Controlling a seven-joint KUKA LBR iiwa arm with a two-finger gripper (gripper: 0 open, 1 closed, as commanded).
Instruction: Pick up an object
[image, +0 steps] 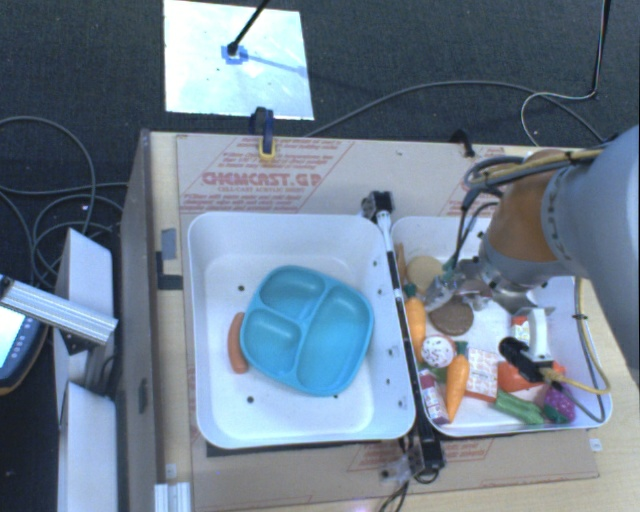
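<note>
Your pincer (452, 285) sits low in the right bin (590, 420), near its upper left part, at the end of the grey arm (590, 210) with its orange band (520, 225) that reaches in from the right. You cannot tell how far it is open, or whether it has hold of anything; the wrist hides the tip from above.

Just below the pincer lies a brown disc (452, 318), and just to its upper left a pale round piece (424, 270). Either could be the thing to pick. To the left, along the bin wall, lies a carrot (416, 322). Lower down are a speckled white ball (436, 351), a second carrot (456, 384), a patterned card (483, 372), a green pod (518, 408) and a purple piece (556, 403).

The left bin (215, 425) holds a blue divided plate (305, 330) with a sausage (237, 343) just beside its left edge.

You seem to be at the reaching or gripping step, with nothing lifted yet as far as can be seen. The next move likely calls for closing on one piece alone, then raising it straight up, clear of its close neighbours.
</note>
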